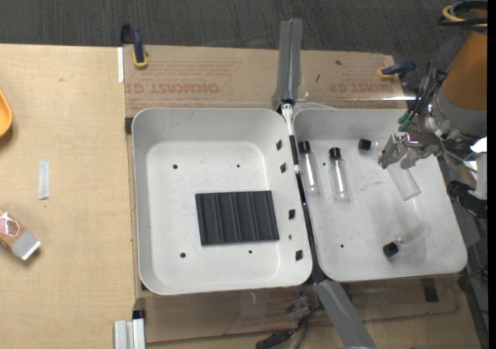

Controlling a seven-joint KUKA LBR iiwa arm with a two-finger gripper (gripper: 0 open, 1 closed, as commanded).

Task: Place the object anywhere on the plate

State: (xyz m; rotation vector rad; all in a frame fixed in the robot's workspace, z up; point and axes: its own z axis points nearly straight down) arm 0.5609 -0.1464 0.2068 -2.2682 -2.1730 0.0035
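White plastic for both shallow bins, side by side on a pale wooden counter [62,107], seen from the fixed camera above at a slant. Left bin [155,134] with a black ribbed plate [236,216] lying flat near its middle, nothing resting on it. Right bin [364,212] with several clear vials scattered about: two capped vials [308,169] lying almost parallel near the dividing wall, black caps toward the far side; a loose black cap [363,144] further right; one more capped vial [401,244] down at the near right corner, cap toward the left.

Grey arm [457,111] reaching in from the right, orange band [470,72] above the wrist, hand [397,152] hanging over the far right part of the right bin. Just below the hand, a clear uncapped vial [407,183], tilted, upper end close under the hand, well apart from the plate. Cannot tell whether gripped or merely lying on the bin floor; cannot tell how far open the hand stands either, too small and cluttered with cables.

Behind the bins, a brown cardboard sheet [186,80] with red lettering, pinned by a blue clamp [135,43] at the left. On the counter at far left, a small grey strip [43,181] and a small packet [18,237].
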